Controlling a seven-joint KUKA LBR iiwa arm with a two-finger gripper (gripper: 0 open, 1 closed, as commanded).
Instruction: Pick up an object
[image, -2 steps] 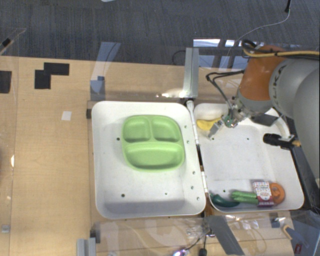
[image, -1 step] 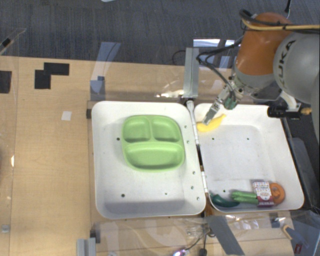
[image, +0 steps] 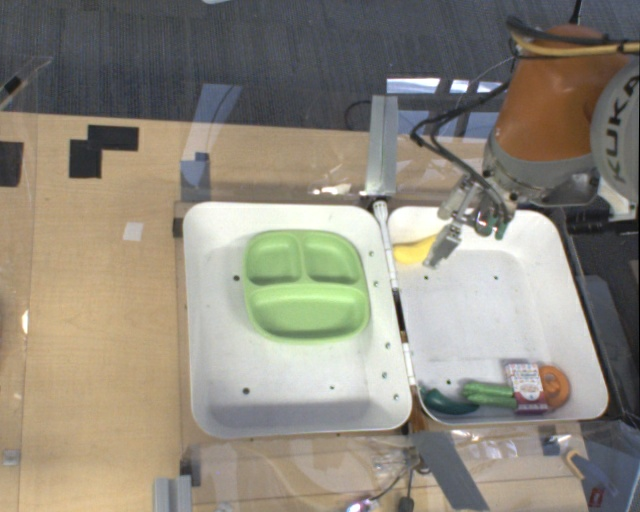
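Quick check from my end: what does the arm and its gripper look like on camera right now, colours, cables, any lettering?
The arm is a thick rounded body, orange on its broad band with grey below and white-grey casing at the right that bears dark lettering, partly cut off. Black cables loop from its left side. The gripper is small, metallic grey, with thin pale jaws and a spot of green near its base.
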